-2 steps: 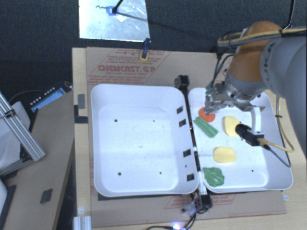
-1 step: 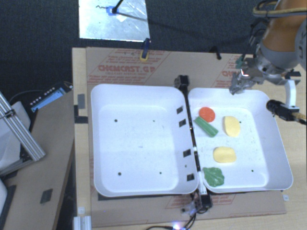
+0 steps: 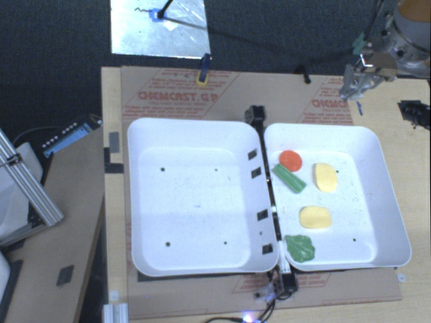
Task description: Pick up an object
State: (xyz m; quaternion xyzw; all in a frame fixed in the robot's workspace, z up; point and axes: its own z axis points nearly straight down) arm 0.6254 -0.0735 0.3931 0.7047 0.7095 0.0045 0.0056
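The right bin (image 3: 377, 153) holds several small items. A red round piece (image 3: 290, 159) lies near its back left, with a green stick (image 3: 289, 178) just in front of it. To their right sits a pale yellow block (image 3: 326, 177). A yellow oval (image 3: 314, 217) lies further forward, and a green leafy piece (image 3: 300, 247) rests at the front left corner. My gripper (image 3: 355, 86) hangs above the bench behind the right bin, well clear of all the items, with nothing seen between its fingers.
The left bin (image 3: 145, 140) stands beside the right one, joined by a black clipped divider (image 3: 262, 180). A silver sheet (image 3: 160, 19) lies at the back left. A yellow and blue clip (image 3: 203, 73) sits on the cardboard behind the left bin.
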